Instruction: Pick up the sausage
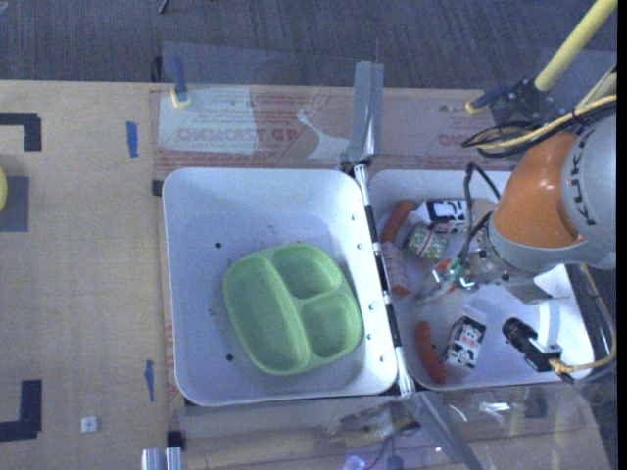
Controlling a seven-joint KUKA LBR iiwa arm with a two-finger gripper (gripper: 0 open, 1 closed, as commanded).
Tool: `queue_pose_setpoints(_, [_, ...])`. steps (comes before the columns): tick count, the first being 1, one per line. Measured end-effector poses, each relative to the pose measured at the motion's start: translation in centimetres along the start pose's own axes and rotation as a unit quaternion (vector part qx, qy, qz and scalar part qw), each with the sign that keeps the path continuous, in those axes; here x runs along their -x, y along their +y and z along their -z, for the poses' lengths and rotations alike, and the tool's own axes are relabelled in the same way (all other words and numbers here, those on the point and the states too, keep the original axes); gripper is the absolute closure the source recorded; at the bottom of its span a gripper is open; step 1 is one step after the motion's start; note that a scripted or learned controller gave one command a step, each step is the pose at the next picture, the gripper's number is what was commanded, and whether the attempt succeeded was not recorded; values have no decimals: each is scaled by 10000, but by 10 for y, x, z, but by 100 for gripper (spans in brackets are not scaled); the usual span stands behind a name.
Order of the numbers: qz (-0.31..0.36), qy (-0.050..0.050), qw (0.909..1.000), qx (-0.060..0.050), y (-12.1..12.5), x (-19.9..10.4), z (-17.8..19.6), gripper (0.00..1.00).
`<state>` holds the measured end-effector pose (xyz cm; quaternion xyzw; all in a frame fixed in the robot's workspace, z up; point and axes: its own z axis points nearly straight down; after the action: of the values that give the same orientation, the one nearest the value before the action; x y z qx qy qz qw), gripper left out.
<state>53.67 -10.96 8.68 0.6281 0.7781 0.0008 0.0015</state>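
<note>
Your gripper [457, 274] sits low in the right bin [500, 368], near the middle of it, under the orange band [534, 209] of the arm. Two sausage-shaped pieces lie in that same bin. The far sausage [396, 220] lies at a slant beside the wall that the two bins share, up and to the left of the gripper and apart from it. The near sausage [429, 352] lies close to the bin's front edge, below and a little left of the gripper, also apart from it.

You cannot tell how far the gripper is open, nor whether it has hold of anything: the wrist covers most of it, and the small coloured bits around its tip are too muddled to read. A green can [427, 242] lies just beside the gripper, and a black-and-white carton [447, 211] behind the can is partly hidden by the arm. A second small carton [466, 342] lies just right of the near sausage. In the left bin [196, 223] a green divided plate [292, 307] lies in full sight on the surface [78, 262].
</note>
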Motion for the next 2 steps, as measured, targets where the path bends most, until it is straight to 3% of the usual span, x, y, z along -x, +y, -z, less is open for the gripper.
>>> queue_pose_setpoints(1, [-3, -5, 10000, 21, 1, 0, 11, 100])
queue_pose_setpoints(2, [-130, 3, 9999, -13, 78, -79, 98, 100])
